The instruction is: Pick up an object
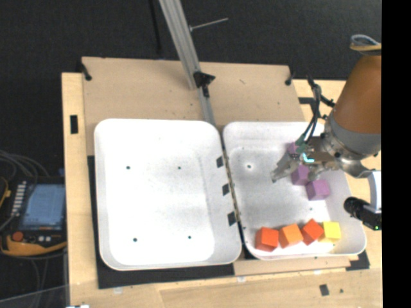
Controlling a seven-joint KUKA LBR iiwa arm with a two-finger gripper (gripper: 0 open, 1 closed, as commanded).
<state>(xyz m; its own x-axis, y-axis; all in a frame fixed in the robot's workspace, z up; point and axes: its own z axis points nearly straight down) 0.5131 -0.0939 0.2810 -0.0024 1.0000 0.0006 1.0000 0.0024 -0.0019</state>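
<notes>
Two white bins (160, 128) share the surface; fingers (290, 169) hang spread over the right bin beside purple blocks (317, 188).

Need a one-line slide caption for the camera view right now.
KUKA arm's tool down among purple blocks in the right bin; red, orange and yellow blocks line its near edge.

Handheld control pendant (35, 213) beside bench (160, 88)
</notes>
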